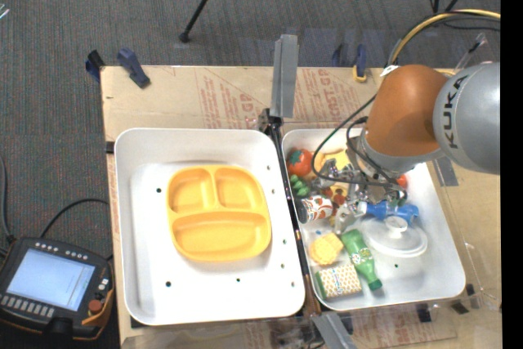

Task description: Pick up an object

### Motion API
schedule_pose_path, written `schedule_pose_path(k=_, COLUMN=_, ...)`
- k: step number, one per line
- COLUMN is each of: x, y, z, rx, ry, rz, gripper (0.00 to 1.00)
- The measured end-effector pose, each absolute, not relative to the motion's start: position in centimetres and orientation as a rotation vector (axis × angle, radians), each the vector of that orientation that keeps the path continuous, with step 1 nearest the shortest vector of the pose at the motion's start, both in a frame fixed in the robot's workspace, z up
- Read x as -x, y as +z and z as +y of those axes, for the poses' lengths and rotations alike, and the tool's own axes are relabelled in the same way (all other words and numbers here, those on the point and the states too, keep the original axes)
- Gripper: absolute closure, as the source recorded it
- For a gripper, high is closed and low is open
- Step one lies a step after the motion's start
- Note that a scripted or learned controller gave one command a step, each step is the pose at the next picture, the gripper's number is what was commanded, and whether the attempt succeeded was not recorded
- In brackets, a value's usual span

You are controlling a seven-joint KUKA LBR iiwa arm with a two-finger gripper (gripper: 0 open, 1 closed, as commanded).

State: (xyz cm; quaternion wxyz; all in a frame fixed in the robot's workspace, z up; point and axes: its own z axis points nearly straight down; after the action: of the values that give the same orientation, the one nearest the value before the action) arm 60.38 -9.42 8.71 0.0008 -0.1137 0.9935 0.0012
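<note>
two bins sit side by side on the worktop (204,98). the left bin (131,257) fills the lower centre-left of the frame and holds a divided tray (219,212) near its middle. the right bin (445,257), lower right of the frame, holds a cluster: a bottle (362,257) beside a lid (399,239), a cracker (326,248) just left of the bottle, a box (338,280) below it. a pendant (53,286) lies at the lower left corner.

Arm (409,114) hides toys; fingers' (357,196) state unclear
</note>
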Motion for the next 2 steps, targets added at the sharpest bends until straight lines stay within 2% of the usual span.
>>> schedule_pose_path(k=1, x=-60.9, y=8.9, z=-16.4, rx=0.54, ry=0.0, rz=3.09, gripper=0.0)
schedule_pose_path(k=2, x=-59.6, y=8.8, z=-13.4, rx=0.297, ry=0.003, rz=3.126, gripper=0.0)
